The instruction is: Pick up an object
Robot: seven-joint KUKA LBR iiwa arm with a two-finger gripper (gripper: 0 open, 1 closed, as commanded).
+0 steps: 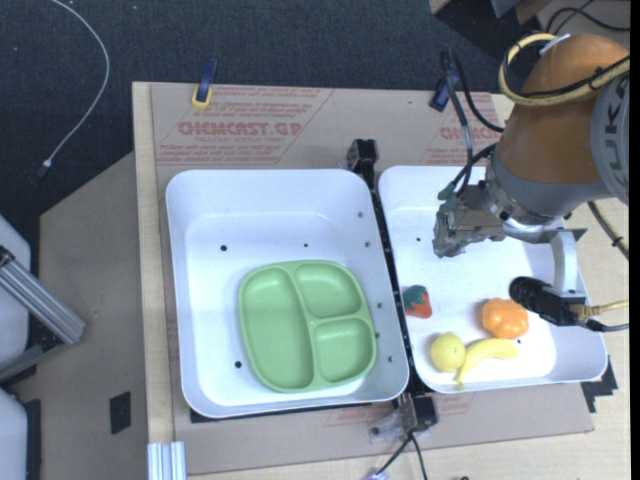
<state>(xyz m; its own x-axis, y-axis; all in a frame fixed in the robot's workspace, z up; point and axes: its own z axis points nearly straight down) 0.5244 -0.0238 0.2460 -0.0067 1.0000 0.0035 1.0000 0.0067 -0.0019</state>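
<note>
The arm reaches in from the right, and its jaws (452, 240) hang over the bare upper part of the right-hand bin (420, 193). From this angle it cannot be told how far they are parted, and nothing is seen between them. The candidate objects lie along that bin's near side: a small red strawberry toy with a green top (416, 302) against the left wall, a yellow lemon (447, 350), a banana (488, 354) touching it, and an orange pepper-like toy (504, 317) just behind the banana. The left bin (200, 218) carries a green divided plate (305, 325).

A clean grasp likely favours the strawberry, which stands apart from the others, though the wall beside it crowds one side. The lemon and banana touch, so closing there risks nudging both. The descent should centre on a single object.
</note>
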